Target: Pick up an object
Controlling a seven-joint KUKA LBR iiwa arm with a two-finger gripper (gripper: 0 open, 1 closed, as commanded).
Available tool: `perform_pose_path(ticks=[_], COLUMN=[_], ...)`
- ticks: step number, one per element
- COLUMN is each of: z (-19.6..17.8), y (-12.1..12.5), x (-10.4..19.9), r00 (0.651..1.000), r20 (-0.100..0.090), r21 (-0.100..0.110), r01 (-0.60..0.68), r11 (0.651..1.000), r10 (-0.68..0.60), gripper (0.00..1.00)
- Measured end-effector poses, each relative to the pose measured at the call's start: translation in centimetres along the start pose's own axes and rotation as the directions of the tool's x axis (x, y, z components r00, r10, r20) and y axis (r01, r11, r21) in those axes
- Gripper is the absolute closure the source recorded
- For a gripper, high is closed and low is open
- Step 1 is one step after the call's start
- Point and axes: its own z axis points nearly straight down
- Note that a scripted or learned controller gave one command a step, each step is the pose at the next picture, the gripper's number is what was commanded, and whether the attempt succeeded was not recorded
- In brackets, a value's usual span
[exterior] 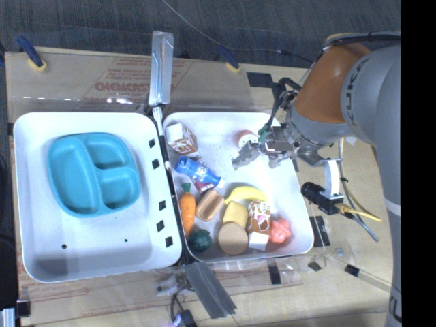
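Gleaming metal pincer (246, 157) above smooth white bin (225, 129), rounded plastic toys.

A wooden counter (204, 70) carries the setup, with printed red lettering (122, 84) across its far part. Blue clamps (30, 53) grip its far edge. Beyond it lies dark grey carpeted floor (102, 9), crossed by a thin cable (177, 16). Even light falls from overhead.
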Motion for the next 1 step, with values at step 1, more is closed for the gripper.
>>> perform_pose_path(ticks=[1], z=[2.62], y=[-8.69], x=[2.26], r00=[0.999], r20=[-0.001], r21=[0.002], r01=[-0.038], r11=[0.999], r10=[0.038], gripper=[0.00])
